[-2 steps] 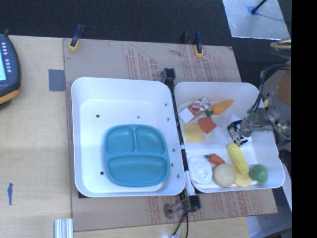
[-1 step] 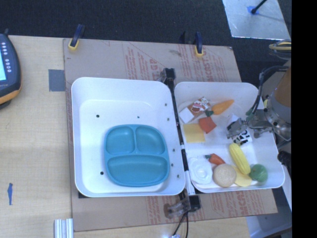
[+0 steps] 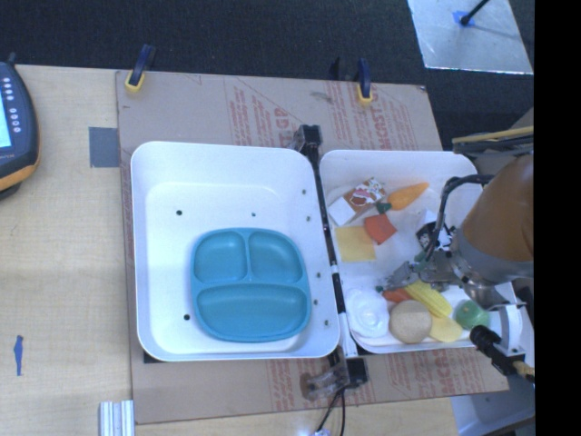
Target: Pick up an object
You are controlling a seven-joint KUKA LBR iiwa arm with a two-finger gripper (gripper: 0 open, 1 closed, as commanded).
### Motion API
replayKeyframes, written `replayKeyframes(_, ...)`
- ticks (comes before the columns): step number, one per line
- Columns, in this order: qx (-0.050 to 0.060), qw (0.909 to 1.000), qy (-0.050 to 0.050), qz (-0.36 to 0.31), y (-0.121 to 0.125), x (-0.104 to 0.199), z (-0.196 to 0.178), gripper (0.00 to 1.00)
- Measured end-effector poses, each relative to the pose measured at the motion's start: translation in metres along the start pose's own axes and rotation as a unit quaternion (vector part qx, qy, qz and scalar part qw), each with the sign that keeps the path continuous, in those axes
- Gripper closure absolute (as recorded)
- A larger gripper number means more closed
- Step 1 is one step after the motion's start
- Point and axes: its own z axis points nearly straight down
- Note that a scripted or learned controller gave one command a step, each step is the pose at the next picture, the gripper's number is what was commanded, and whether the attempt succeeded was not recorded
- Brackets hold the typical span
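Two white bins sat side by side on a cardboard sheet laid over the tabletop. The left bin held a blue tray with three compartments, set toward the near right of its floor, leaving bare white floor along the far and left walls. The right bin was crowded: a carrot and a small printed packet near the far wall, a red block just beside them, a yellow square against the left wall, and along the near wall a white lid, a tan potato, a corn cob and a green ball. Those near-wall things lay touching or almost touching, with little free floor between them; the most open patch was mid-bin, right of the yellow square.

Red print ran along the cardboard's borders, too faint to read. A handheld pendant lay at the tabletop's left edge, its screen unreadable. Yellow and blue clamps held the sheet's far edge.

The arm reached over the right bin's right side. The pincer hung low just above the corn cob and near the red block; its opening could not be told, and nothing was visibly held between its tips.
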Motion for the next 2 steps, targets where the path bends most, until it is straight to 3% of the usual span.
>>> replayKeyframes(1,0.003,1.0,-0.001,-0.002,-0.001,-0.003,-0.01,1.0)
replayKeyframes(2,0.006,1.0,0.004,-0.006,0.028,0.083,-0.1,1.0)
